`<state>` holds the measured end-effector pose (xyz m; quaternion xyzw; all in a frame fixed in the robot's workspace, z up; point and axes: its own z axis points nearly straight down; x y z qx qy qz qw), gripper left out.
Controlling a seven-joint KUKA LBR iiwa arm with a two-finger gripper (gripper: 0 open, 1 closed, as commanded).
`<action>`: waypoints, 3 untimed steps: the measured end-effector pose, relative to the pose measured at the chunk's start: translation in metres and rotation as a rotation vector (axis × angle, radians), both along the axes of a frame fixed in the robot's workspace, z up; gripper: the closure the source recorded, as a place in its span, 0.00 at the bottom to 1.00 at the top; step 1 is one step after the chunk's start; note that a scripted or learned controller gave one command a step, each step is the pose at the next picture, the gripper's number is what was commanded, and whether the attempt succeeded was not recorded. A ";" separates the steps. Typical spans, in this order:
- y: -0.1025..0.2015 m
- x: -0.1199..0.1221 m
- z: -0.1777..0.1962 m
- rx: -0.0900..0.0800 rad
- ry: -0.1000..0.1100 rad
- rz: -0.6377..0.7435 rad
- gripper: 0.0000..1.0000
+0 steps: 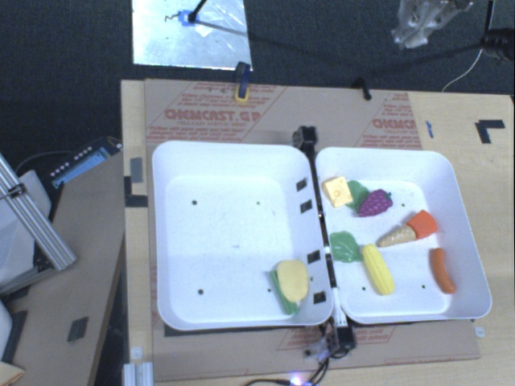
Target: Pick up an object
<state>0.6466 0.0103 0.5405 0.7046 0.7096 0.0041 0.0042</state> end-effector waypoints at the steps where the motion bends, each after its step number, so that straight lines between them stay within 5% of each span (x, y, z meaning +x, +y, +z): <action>1: -0.067 0.020 -0.006 -0.003 0.009 -0.011 1.00; 3: -0.218 0.021 -0.005 -0.004 0.008 -0.011 1.00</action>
